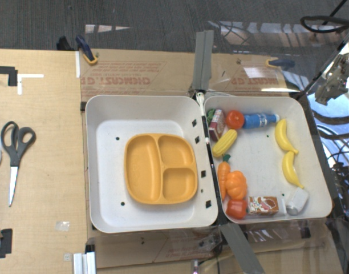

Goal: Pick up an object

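Camera view, looking down on the bench: the objects to pick from lie in the right bin (311, 153). Along its left wall, from the far end, sit a small red-labelled packet (215, 123), a tomato (235, 119), a corn cob (224, 142), a carrot (223, 172), an orange pumpkin (235, 184) and a red pepper (236, 209) at the near left corner. A blue bottle (259, 120) lies on its side near the far wall, just beside the tomato. Two bananas (284, 135) (291, 169) lie one after the other along the right side. At the near edge rest a small brown carton (263, 205) and, in the near right corner, a white-grey object (296, 200).

The left bin (100, 170) holds a yellow divided plate (161, 168) at its middle. On the bench's left part lies a pair of scissors (15, 150).

The gripper (335, 81) hangs beyond the right bin's far right corner, well apart from every object; whether its claw is open or closed cannot be told, and nothing is seen in it.
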Robot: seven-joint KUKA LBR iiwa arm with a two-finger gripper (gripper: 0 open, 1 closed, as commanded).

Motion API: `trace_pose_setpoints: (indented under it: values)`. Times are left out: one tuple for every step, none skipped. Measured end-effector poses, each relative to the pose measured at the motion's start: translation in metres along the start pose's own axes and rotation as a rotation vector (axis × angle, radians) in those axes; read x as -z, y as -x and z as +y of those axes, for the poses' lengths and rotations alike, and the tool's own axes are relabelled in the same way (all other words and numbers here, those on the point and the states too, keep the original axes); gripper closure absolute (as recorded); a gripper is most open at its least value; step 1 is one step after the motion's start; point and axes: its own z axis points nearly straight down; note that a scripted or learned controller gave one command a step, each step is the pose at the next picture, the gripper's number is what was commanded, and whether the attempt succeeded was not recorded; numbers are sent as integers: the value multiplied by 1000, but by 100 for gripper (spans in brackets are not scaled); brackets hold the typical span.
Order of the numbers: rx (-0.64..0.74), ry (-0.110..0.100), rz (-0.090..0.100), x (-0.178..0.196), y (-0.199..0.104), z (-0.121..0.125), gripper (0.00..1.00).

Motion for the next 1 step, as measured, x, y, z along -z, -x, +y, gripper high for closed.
trace_pose_setpoints:
  values:
    - [-165, 0, 0, -25, 76, -24, 100]
